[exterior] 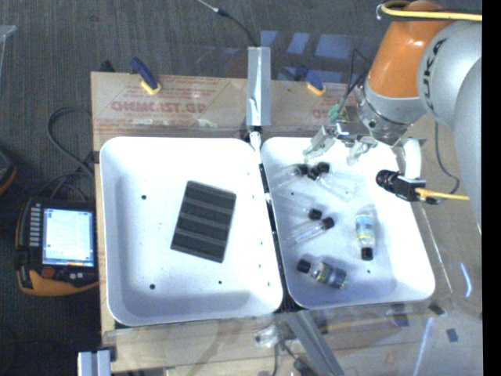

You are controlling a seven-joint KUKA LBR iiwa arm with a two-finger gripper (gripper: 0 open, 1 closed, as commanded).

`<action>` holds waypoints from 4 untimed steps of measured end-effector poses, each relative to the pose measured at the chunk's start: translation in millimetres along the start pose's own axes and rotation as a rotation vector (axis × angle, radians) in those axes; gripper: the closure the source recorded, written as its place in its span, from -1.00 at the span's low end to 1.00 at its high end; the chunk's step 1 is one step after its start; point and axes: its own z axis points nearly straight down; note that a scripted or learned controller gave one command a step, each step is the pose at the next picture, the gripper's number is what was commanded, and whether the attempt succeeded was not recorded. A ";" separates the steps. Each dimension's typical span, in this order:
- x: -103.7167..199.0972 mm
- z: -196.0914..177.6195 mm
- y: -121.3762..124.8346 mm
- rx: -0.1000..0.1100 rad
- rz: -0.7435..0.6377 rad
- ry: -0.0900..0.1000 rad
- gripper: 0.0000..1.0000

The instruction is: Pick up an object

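Camera view: gripper [341, 141] hangs over the far edge of the right bin [423, 276], fingers spread apart, nothing between them. Small clear vials [311, 227] with black caps lie scattered on that bin's floor, nearest one just below the fingertips. Left bin [117, 210] holds a dark ribbed block [204, 221]. Pick not yet made; descent, grasp and lift all remain.

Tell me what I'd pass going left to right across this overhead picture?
Orange handheld screen → left white bin → dark ribbed slab → right white bin with small clear vials → the arm's tool → orange band.
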 end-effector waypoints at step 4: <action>-124.9 22.4 -84.7 -0.002 -0.080 -0.002 -1.00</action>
